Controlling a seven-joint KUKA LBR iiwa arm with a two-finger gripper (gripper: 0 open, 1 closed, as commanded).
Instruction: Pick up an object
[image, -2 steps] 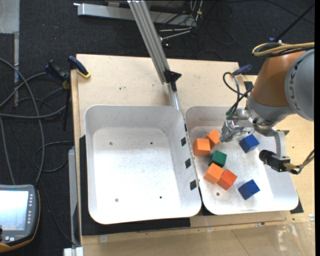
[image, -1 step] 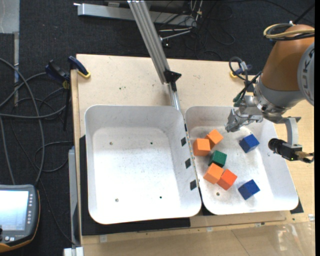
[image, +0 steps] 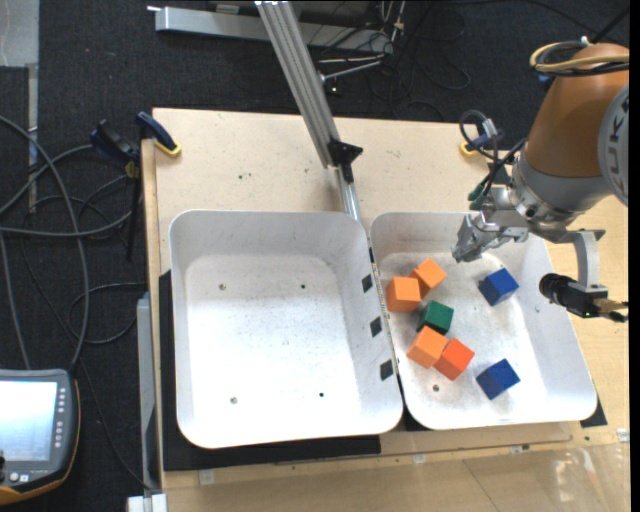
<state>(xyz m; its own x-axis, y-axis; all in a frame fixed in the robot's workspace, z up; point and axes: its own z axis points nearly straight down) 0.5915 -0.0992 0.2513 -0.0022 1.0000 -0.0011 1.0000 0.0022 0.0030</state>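
- We see our gripper (image: 472, 246) poised over the right bin (image: 560, 400), above its far part; we cannot tell whether it is open or closed, and nothing shows in its grasp.
- The nearest candidates are the upper blue cube (image: 497, 286), just beside it, and the small orange cube (image: 430, 274).
- We judge the blue one best: it sits apart from the orange and green cluster (image: 432, 330), so we should descend squarely over it.
- The left bin (image: 200, 260) lies beside; the bench (image: 250, 160) is pale and speckled, with cables (image: 70, 210) on the dark floor.

Seven blocks loose in bin below fingers (image: 468, 250): four orange blocks (image: 430, 273) lower-left, green block (image: 437, 317) among them, blue block (image: 497, 286) just right, second blue block (image: 497, 378) farthest.
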